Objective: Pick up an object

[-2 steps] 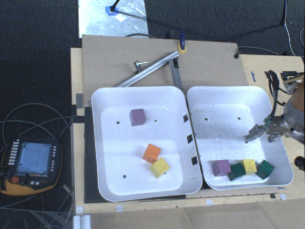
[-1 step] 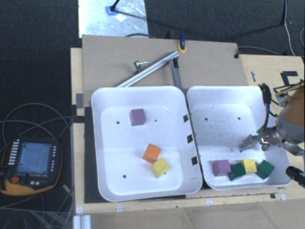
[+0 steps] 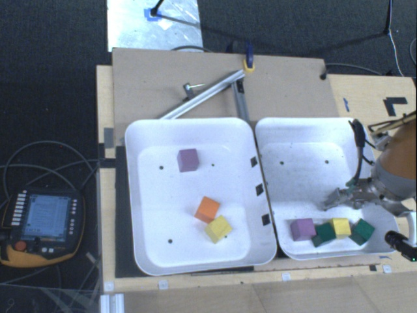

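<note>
The right bin (image 3: 306, 135) holds a row of blocks along its near wall: a purple cube (image 3: 302, 229), a dark green block (image 3: 322, 234), a yellow cube (image 3: 341, 227) and another green block (image 3: 362, 230). In the left bin (image 3: 143, 175) lie a purple cube (image 3: 187, 160), an orange cube (image 3: 207, 209) and a yellow cube (image 3: 218, 229). My gripper (image 3: 335, 199) reaches in from the right and hangs low over the right bin, just behind the yellow cube and the green blocks. I see no block in it.
A metal bar (image 3: 205, 95) lies slantwise on the cardboard behind the bins. A teach pendant (image 3: 42, 223) with its cables rests on the floor at the left. The bins' walls meet in the middle (image 3: 257, 188).
</note>
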